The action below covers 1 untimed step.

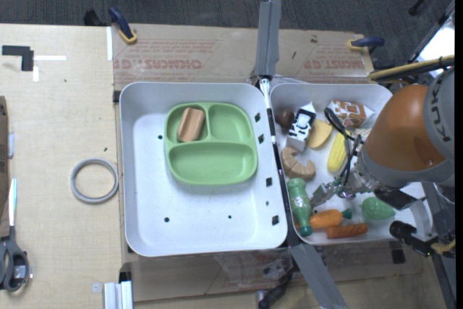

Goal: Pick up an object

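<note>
- You see the arm (405,130) reaching in from the right over the right bin (376,94), its orange band sitting above the wrist.
- The gripper (334,192) is low inside that bin, near the bin's front half, just beside the green bottle (298,205) and above the carrot (327,218).
- You cannot tell from this view how the gripper is set, and nothing is plainly seen held in it.
- Around it in the right bin you have a corn cob (337,152), a yellow piece (319,134) next to a black-and-white toy (301,122), a tan bread-like piece (298,164), a green rounded object (377,209), a red-orange stick (347,231) at the front wall, and a small box with a red print (349,112) near the back.
- The left bin (145,213) holds a green divided tray (217,163), lying flat toward the back.
- In the tray's back-left compartment lies a tan sausage-shaped piece (191,124).
- On the bench left of the bins you see a grey ring (94,179) and scissors (13,257) at the edge.
</note>
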Available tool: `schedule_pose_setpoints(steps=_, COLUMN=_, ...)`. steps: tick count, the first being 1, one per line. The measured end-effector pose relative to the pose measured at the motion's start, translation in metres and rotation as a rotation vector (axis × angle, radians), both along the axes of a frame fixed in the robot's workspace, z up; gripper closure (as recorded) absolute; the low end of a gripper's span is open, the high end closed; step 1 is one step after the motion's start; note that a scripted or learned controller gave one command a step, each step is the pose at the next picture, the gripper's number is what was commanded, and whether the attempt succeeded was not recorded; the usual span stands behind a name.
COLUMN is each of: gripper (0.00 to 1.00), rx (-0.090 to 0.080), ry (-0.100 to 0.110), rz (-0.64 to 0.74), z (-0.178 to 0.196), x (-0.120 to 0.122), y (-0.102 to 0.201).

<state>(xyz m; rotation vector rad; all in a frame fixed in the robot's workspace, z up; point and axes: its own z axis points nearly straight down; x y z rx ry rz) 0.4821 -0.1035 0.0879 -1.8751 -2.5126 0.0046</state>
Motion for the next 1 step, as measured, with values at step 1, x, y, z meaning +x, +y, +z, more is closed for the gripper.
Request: schedule_pose_setpoints(steps=1, gripper=0.00, rx=0.000, ry=-0.003, rz=0.244, z=0.0008, x=0.0673, y=-0.0037)
